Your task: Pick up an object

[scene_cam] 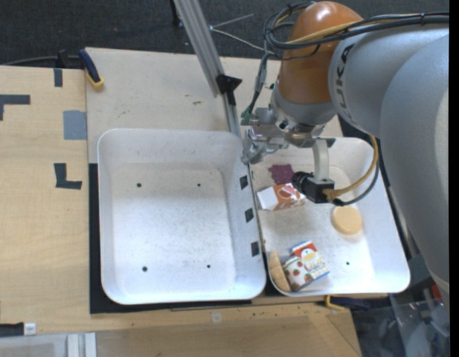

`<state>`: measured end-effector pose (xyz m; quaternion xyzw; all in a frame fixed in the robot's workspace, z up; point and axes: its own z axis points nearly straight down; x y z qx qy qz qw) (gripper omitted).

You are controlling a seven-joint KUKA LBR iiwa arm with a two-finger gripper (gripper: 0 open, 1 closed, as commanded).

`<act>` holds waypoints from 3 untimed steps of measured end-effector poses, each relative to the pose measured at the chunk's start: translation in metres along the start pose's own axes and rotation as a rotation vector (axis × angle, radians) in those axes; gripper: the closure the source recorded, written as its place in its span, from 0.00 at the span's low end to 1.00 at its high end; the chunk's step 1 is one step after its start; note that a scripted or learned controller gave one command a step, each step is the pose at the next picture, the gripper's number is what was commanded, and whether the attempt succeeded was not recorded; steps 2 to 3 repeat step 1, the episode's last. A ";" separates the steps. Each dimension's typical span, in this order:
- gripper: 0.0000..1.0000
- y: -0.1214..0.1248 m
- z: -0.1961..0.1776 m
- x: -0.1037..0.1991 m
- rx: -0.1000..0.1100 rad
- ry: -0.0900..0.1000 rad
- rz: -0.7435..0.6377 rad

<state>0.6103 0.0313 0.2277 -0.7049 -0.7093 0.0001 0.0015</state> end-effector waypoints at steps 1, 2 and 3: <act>1.00 -0.028 0.009 0.051 0.003 -0.001 0.000; 1.00 -0.028 0.009 0.051 0.003 -0.001 0.000; 1.00 -0.028 0.009 0.051 0.003 -0.001 0.000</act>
